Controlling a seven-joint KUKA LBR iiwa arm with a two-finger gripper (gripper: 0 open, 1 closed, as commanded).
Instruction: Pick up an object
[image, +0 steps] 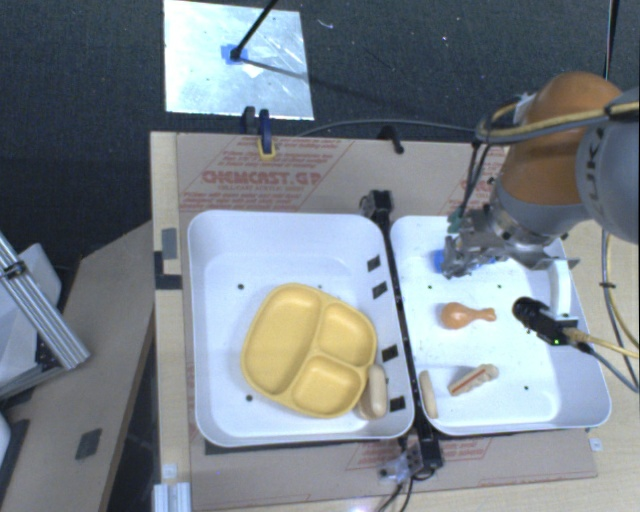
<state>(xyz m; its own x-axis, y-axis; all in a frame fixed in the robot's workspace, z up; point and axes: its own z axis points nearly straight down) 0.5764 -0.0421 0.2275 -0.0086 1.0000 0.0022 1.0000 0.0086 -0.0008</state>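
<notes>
At the far left, an aluminium frame piece (40, 315) leans off the edge of the worktop (130, 290), well away from anything the arm needs. The left bin (215, 250) holds a yellow divided tray (305, 350), lying flat and taking up most of the floor, with a pale bread-like piece (375, 392) tucked against its lower right corner, close to the bin wall; both lie where a pick would be awkward, the tray being broad and the piece crowded by the wall. A black divider strip (392, 300) runs between the two bins. In the right bin (575, 400) the loose pieces are spread apart, which leaves room around each: a pale stick-shaped piece (428, 393) along the left wall, a tan sausage-like piece (472, 379) near the front, and an orange drumstick-shaped toy (465, 316) in the middle. Above the drumstick, at the back of this bin, the gripper (462, 262) hangs low over a small blue object (440, 261) that peeps out at its left side. That blue object looks to be the one being gone for, though it may only lie beside the tool; I cannot tell whether the gripper is released or clenched, nor whether anything sits in it. The grey and orange arm (560, 140) comes in from the right, with a black cable fitting (540, 320) hanging over the bin's right side.
</notes>
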